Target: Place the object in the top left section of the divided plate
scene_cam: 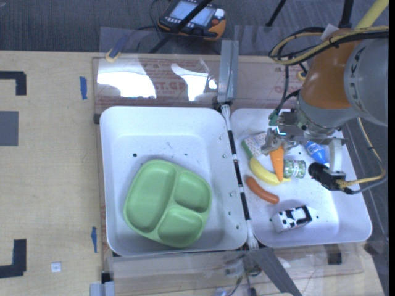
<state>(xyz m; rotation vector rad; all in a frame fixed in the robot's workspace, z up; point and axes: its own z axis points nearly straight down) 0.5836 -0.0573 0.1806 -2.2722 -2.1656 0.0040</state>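
The arm (345, 66) runs off the right edge; its wrist hides part of the blue item (316, 151).

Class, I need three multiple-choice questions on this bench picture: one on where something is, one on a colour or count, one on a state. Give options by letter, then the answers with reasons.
1. Where is the divided plate?
A. In the left bin
B. In the right bin
C. On the bare bench

2. What colour is the carrot?
A. Blue
B. Orange
C. White

3. What is the state of the plate's sections?
A. All hold food
B. One holds the banana
C. None holds anything

Answers:
1. A: the green plate lies in the left bin.
2. B: the carrot beside the banana is orange.
3. C: the toys all lie in the right bin.
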